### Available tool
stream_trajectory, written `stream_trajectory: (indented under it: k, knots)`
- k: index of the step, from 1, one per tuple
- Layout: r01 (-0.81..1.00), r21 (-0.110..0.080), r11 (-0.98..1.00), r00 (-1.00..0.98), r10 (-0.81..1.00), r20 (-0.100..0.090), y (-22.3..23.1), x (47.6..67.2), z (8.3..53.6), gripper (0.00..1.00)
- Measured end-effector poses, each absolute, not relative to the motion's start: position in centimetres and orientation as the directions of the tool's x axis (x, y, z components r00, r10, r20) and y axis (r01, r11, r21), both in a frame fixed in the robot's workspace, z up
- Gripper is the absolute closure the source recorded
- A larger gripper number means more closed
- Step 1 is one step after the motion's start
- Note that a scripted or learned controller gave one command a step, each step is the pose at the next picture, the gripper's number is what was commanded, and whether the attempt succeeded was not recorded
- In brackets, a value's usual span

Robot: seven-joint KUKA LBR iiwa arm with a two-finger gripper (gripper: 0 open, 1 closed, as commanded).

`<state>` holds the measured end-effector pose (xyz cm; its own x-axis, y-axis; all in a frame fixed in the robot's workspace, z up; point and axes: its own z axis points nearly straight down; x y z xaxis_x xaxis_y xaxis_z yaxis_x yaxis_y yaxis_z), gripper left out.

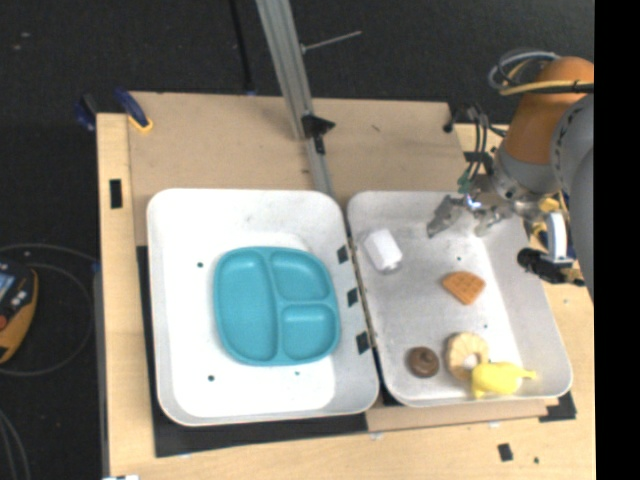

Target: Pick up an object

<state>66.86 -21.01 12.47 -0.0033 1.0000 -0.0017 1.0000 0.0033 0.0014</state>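
Nothing is held yet, so the pick looks to be at its very start. The gripper [462,214] hangs over the upper right part of the right bin [530,298], its two fingers spread apart with bare white floor showing between them. It sits near the bin's top edge, well apart from most of the objects, and how high above the floor it is cannot be told from this slanted view.

Candidates for the pick all lie in the right bin. A white cylinder [382,250] rests near the bin's upper left, close to the divide between the bins. An orange cracker-like piece [464,287] lies near the middle and is the object nearest the gripper. Along the bottom edge sit a brown doughnut-like ring [423,361], a pale round piece [465,351] and a yellow toy [498,377], the last two touching or nearly so. Still to do, by this reading: choose one, descend over it, close on it and lift.

The left bin [180,298] holds a teal divided tray [276,305], lying flat at its centre. Both bins sit side by side on a light wooden bench [220,143], with a metal post [290,58] rising from the bench's far side. Around the bench the floor is dark, with cables and a yellow-and-black device [15,313] at the left edge.
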Motion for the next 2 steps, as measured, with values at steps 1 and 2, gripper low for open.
stream_trajectory:
  k: [1, 2]
  knots:
    - [1.0, 0.005, 0.006, -0.006, 1.0, -0.005, -21.1, 67.0, 13.5, 1.0]
    - [1.0, 0.008, 0.007, -0.007, 1.0, -0.003, -21.9, 67.9, 19.5, 1.0]
